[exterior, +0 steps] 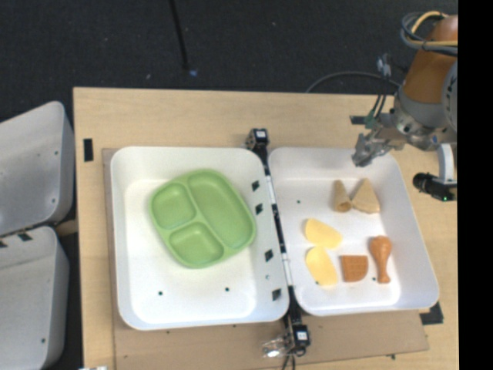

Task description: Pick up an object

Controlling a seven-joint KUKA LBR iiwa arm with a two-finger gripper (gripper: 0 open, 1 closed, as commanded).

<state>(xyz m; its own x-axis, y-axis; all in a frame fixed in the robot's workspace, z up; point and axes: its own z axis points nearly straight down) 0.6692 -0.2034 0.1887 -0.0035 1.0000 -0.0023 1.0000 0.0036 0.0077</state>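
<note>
Hovering at the upper right corner of the right bin point(412, 206), the hand point(365, 154) points down and to the left from the grey arm point(420, 106), whose orange band sits above the wrist at the view's right edge. Whether it is open or closed cannot be told at this size, and nothing shows in its grip. Just below it in the right bin lie two tan wedge-shaped pieces point(356, 196), touching each other. Lower in the same bin sit two pale yellow pieces point(321, 249), one above the other, then an orange-brown slab point(353, 268) and a brown drumstick-shaped piece point(380, 256) near the bin's right side. The left bin point(131, 284) carries a green divided plate point(202, 218) with three compartments. Both bins rest side by side on the wooden counter point(192, 118), joined along a hinged seam. A cable point(339, 77) loops over the counter toward the arm.
</note>
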